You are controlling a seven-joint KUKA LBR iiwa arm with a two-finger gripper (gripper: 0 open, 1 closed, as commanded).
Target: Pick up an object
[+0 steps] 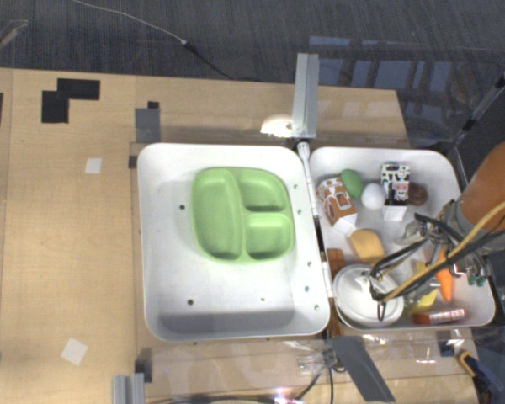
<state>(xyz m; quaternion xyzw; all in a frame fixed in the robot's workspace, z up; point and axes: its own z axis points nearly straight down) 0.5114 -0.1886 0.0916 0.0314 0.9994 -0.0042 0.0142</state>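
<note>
Red tube (444, 316), long axis left-right

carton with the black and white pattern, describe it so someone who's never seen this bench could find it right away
Start at the right bin, the crowded one beside the green tray. Look along its far wall, where the carton stands just right of a white ball. It is the only thing there with black patches on white.

both bins (160, 225) white; divided tray (240, 215) light green; carton (395, 183) black-and-white patched; ball (372, 196) white; carrot (445, 285) orange; surface (59, 251) tan.
</note>
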